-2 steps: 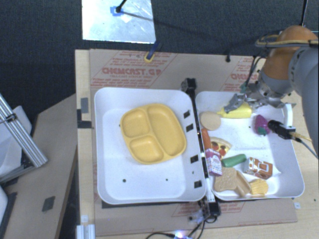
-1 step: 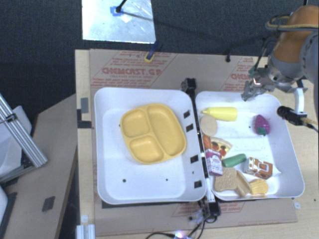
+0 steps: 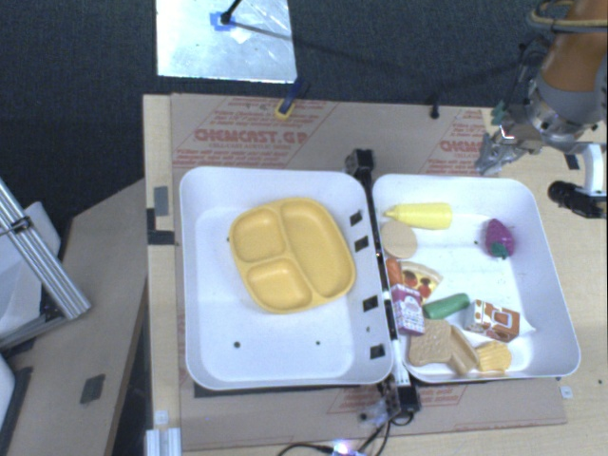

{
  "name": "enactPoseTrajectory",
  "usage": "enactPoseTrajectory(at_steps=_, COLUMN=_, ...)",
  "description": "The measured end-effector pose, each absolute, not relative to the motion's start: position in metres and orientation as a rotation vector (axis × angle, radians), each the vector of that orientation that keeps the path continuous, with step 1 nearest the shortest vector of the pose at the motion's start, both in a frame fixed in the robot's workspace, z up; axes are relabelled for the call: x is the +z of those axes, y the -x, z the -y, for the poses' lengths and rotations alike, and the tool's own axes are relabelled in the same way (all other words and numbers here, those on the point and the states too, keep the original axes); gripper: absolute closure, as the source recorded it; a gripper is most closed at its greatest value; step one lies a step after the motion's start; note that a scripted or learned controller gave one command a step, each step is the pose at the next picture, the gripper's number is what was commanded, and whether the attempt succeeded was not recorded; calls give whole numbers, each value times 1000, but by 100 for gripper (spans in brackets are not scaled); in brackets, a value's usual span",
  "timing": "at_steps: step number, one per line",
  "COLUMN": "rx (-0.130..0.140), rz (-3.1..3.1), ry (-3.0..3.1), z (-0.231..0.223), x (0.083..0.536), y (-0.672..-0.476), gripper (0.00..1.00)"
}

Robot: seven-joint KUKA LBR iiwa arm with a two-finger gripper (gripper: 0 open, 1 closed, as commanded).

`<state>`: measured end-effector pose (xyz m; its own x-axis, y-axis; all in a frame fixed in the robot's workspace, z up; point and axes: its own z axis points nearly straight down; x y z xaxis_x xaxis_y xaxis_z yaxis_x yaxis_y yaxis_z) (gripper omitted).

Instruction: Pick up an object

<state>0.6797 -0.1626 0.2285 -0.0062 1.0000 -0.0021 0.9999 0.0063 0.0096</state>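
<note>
The right bin (image 3: 546,255) holds several toy foods: a yellow corn cob (image 3: 419,216), a purple eggplant (image 3: 499,238), a round beige biscuit (image 3: 399,241), a pizza slice (image 3: 419,278), a red packet (image 3: 408,310), a green cucumber (image 3: 446,305), a small carton (image 3: 494,320), a brown bread piece (image 3: 439,345) and a yellow ridged piece (image 3: 491,356). My gripper (image 3: 496,152) hangs at the upper right, beyond the right bin's far rim and above the cardboard. Nothing is seen in it.
The left bin (image 3: 204,283) bears a yellow three-part plate (image 3: 290,255). A black divider (image 3: 375,255) with clips runs between the bins. A shiny sheet (image 3: 226,27) lies on the dark floor at the back. A metal frame (image 3: 38,255) stands at far left.
</note>
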Motion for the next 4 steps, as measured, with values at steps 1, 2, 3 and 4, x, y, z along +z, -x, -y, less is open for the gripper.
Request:
enactPoseTrajectory(at_steps=1, rx=6, rz=-2231, ry=-2210, z=111, x=239, y=-666, gripper=100)
enactPoseTrajectory(at_steps=2, rx=3, rz=-2233, ry=-2212, z=57, x=224, y=-653, gripper=100)
enactPoseTrajectory(at_steps=3, rx=2, rz=-2233, ry=-2213, z=9, x=216, y=-632, gripper=100)
enactPoseTrajectory(at_steps=4, rx=3, rz=-2230, ry=-2213, z=-19, x=229, y=-621, gripper=100)
